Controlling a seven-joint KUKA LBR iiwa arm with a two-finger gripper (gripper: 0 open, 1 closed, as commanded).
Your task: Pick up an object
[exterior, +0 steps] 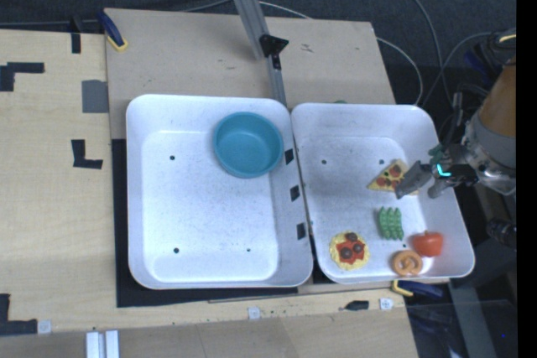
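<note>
The end effector (pixel 422 180) hangs low with its fingers spread, just beside the pizza slice (pixel 388 177) in the right bin (pixel 336 117), gripping nothing; the pick-up is not yet done

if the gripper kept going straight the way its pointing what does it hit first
Most likely the pizza slice: the gripper reaches in from the right, pointing left and down, with the slice just past its fingertips. Its height above the slice is unclear, so it may hit the right bin floor instead.
</note>
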